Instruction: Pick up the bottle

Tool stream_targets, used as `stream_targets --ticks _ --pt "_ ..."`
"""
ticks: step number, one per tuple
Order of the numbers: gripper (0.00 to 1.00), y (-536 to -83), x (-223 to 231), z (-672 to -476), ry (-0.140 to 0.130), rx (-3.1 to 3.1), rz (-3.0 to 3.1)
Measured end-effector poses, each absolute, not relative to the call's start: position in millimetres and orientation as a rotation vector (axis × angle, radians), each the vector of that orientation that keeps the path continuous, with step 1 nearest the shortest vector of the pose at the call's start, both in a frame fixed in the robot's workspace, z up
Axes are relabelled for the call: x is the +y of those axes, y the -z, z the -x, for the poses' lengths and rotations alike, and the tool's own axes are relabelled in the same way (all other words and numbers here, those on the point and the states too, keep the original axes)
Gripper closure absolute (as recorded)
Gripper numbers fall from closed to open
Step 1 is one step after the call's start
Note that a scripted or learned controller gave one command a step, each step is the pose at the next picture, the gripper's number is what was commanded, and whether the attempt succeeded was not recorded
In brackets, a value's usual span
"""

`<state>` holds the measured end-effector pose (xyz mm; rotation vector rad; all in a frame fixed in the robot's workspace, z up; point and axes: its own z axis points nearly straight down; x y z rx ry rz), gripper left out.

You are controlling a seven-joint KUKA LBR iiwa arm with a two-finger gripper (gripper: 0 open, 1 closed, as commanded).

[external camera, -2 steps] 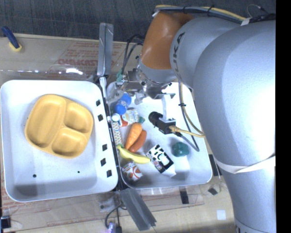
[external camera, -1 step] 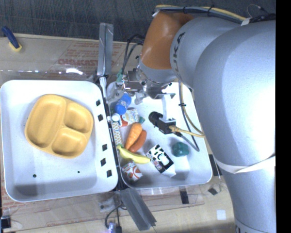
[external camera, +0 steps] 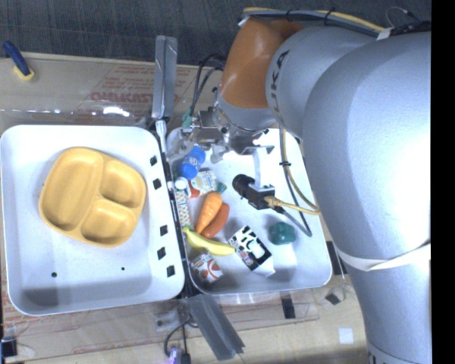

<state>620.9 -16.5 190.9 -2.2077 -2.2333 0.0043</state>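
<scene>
The bottle (external camera: pixel 197 170) is small, with a blue cap and a pale labelled body, and lies at the far left corner of the right bin (external camera: pixel 312 268), close to the wall between the bins. My gripper (external camera: pixel 199 141) hangs just above and behind the bottle's cap end, low over that corner. The grey arm with its orange band covers the bin's far right side. Whether anything sits between the fingers is hidden by the gripper body.
Beside the bottle lie an orange carrot (external camera: pixel 210 212), a banana (external camera: pixel 208 243), a small can (external camera: pixel 205 268), a black-and-white carton (external camera: pixel 252 249) and a green object (external camera: pixel 282 233). The left bin (external camera: pixel 15 279) holds a yellow divided plate (external camera: pixel 93 196).
</scene>
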Motion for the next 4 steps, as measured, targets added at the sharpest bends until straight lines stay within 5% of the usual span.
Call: stream_targets --ticks 1,2,3,4 --pt "0.00 -114.4 -104.1 -607.4 -0.006 -2.177 2.261" --pt "0.00 -96.4 -97.9 -639.4 0.004 -2.112 2.329" --pt "1.00 -107.7 -96.4 -640.9 0.009 -2.119 2.324" --pt "1.00 -191.9 -47.9 -587.0 -0.005 -1.954 2.457"
